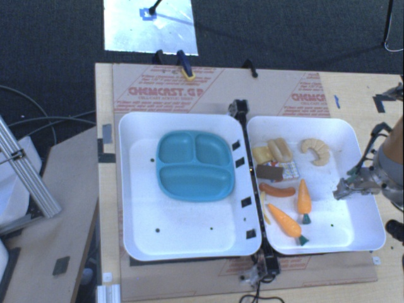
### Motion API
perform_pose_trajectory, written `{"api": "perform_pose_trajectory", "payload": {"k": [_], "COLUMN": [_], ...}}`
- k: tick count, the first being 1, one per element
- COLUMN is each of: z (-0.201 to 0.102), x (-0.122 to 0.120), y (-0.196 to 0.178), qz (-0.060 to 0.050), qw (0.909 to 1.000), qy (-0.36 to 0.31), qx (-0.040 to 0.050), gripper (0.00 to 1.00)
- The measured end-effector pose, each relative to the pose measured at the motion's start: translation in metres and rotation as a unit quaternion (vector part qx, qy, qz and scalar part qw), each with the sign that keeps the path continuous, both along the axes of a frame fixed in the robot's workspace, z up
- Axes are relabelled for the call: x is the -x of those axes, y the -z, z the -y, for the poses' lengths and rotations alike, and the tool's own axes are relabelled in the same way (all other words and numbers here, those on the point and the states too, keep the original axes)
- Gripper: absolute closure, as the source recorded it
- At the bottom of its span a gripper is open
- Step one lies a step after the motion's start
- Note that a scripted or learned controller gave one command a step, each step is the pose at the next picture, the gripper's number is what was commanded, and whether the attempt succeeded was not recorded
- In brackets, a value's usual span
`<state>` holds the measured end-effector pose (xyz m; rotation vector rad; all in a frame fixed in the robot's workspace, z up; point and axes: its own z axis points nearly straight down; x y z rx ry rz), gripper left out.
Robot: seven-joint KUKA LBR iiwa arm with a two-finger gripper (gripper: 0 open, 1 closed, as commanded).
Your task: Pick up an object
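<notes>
— What's in the right bin point(341, 131)?
— Two orange carrots point(285, 220) with green tips, a sausage point(276, 190), bread point(279, 150) and a croissant point(316, 151), all on its left side.
— And the gripper point(346, 189)?
— Low by the right wall, holding nothing; I can't tell its state.
— The rest?
— A blue plate point(194, 166) in the left bin point(142, 232), on a bench point(265, 87) above dark carpet point(50, 36).

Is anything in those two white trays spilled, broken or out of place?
Nothing stands out. The blue divided plate lies flat in the left bin. In the right bin, two carrots, a croissant and other toy foods lie loosely scattered, all inside the walls. The tool hovers at its right side.
</notes>
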<state>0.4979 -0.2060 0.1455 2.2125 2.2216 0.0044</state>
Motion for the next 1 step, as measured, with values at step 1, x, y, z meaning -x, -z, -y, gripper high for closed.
{"api": "perform_pose_trajectory", "payload": {"k": [1], "z": [-0.0019], "x": [-0.0036], "y": [-0.0644], "qz": [0.001], "qw": [1.0000], "qy": [0.000], "qx": [0.0004], "gripper": [1.00]}}
